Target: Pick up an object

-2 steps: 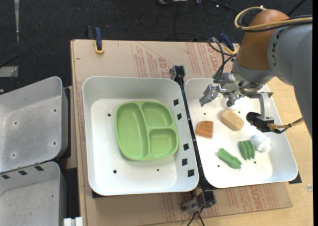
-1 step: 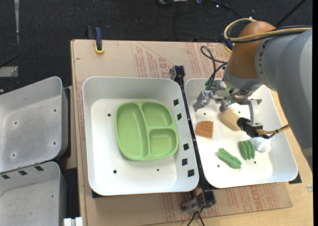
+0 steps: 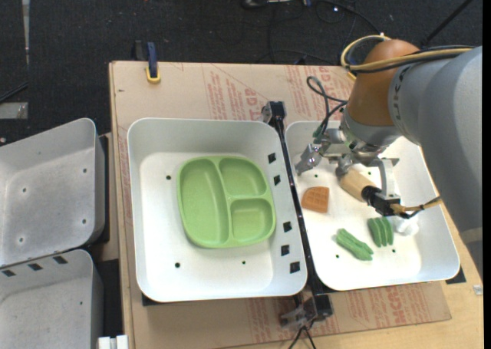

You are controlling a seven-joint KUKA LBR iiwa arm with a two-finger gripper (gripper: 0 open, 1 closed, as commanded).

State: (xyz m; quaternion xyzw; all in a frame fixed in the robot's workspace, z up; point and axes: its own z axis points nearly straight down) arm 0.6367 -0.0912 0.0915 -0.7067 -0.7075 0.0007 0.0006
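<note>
Green pod-shaped toys [image 3: 354, 245] low in right bin [image 3: 430, 259], orange wedge [image 3: 315, 199] near divider, tan cylinder [image 3: 359, 184] just beside gripper [image 3: 337, 157] above it, fingers' state impossible to tell, green divided plate [image 3: 227, 202] in left bin [image 3: 153, 186], cardboard-topped desk [image 3: 199, 87] beneath.

Right bin's [image 3: 430, 263] far wall — behind the arm [image 3: 430, 94], itself edge-cropped.
</note>
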